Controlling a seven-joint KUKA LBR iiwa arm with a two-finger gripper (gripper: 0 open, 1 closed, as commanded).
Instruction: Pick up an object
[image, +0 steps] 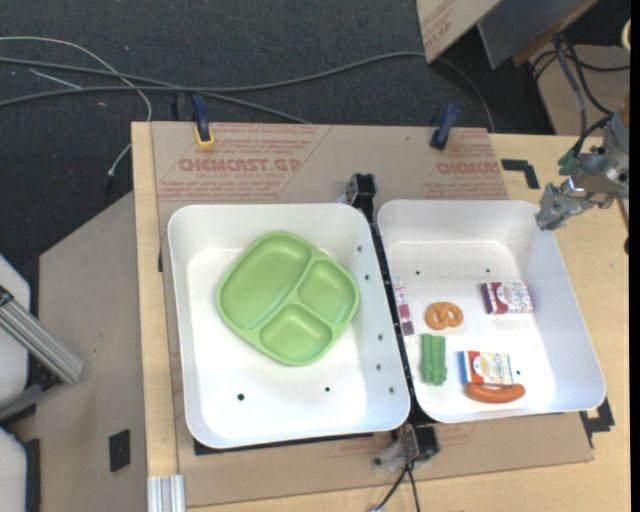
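- Your pincer (556, 210) hangs over the right bin's (570, 300) far corner; you cannot tell its state.
- Pretzel (443, 317) lies near the bin's middle.

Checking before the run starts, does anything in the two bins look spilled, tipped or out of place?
Nothing looks spilled or damaged. The green divided plate lies flat but turned askew in the left bin. A small card rests against the right bin's left wall, apart from the other items.

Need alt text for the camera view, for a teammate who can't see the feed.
The gripper hovers over the right bin's far right corner, above a pretzel, green block, hot dog and two small cartons. The left bin holds a green divided plate.
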